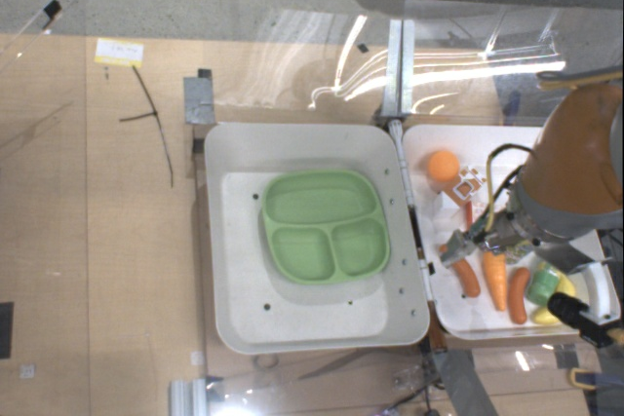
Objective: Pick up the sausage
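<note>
gripper [458, 248]: low in right white bin [419, 151], finger state unclear | short reddish-brown toy sausage [469, 278]: flat, just beneath gripper, beside orange carrot [495, 280] | handling: likely light, smooth, slippery; grasp across its middle

a pale green tray [325, 238] is showing against the white left bin [234, 307]. a reddish-orange sausage [468, 279], an orange ball [442, 167] and an orange carrot [496, 280] are showing against the white right bin [419, 151].
</note>
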`<state>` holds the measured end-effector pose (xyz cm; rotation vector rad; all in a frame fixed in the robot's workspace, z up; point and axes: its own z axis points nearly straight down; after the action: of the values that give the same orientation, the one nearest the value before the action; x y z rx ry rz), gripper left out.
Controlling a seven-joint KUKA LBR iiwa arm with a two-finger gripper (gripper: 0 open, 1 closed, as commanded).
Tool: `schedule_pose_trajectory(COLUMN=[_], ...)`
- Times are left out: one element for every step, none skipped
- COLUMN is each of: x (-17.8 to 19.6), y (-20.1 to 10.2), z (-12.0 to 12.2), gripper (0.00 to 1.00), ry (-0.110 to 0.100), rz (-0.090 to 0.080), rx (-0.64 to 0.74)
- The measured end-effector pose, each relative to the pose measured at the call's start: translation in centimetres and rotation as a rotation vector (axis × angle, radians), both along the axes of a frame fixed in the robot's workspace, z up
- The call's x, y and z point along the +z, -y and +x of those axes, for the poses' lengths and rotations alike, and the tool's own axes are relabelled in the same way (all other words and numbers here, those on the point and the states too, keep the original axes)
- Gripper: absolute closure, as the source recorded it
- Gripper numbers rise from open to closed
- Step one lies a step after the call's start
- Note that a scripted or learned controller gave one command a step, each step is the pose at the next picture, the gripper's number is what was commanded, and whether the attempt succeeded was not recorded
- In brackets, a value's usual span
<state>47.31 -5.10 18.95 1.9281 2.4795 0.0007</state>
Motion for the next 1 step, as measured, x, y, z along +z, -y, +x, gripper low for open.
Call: schedule_pose_trajectory(x=[0.00], y=[0.00], z=[0.00], gripper=[0.00], ry=[0.000], rz=[0.000], rx=[0.000])
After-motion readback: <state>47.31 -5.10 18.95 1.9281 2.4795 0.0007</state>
